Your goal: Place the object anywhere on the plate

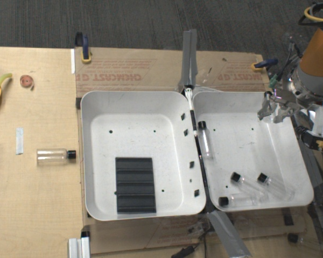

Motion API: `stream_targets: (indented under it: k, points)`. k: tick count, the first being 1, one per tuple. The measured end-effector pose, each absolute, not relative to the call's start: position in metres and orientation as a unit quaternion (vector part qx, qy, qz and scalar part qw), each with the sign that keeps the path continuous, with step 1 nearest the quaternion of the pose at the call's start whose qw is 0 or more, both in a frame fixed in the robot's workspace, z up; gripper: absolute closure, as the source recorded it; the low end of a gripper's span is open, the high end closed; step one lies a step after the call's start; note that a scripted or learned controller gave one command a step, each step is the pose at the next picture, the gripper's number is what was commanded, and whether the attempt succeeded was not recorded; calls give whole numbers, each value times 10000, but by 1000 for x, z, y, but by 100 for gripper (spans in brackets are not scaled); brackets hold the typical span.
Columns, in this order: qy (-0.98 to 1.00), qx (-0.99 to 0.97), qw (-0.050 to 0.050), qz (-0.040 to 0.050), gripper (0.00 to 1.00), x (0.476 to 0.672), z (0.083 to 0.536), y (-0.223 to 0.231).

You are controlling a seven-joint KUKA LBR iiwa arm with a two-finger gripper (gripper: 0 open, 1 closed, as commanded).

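Pick not started, judging by layout: three clear vials lie near the right bin's front wall, a fourth against its left wall, dark plate in the left bin, gripper at the right bin's far rim, grip state unreadable; next it must reach a vial.

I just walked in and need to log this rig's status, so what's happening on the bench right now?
A grey arm with an orange band reaches in from the right, its gripper over the upper right corner of the right bin. Nothing shows between its fingers. Four clear vials with black caps lie in that bin: one along its left wall, three near the lower edge. The dark ribbed plate lies in the left bin, with nothing on it yet.
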State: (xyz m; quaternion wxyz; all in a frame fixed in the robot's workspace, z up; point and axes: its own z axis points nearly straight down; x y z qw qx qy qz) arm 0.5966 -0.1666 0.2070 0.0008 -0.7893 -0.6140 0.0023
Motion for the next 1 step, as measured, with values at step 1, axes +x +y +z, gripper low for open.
stream_targets:
  k: [1]
  points:
    - [-6138,-7895,6,21,0,597,207,-167]
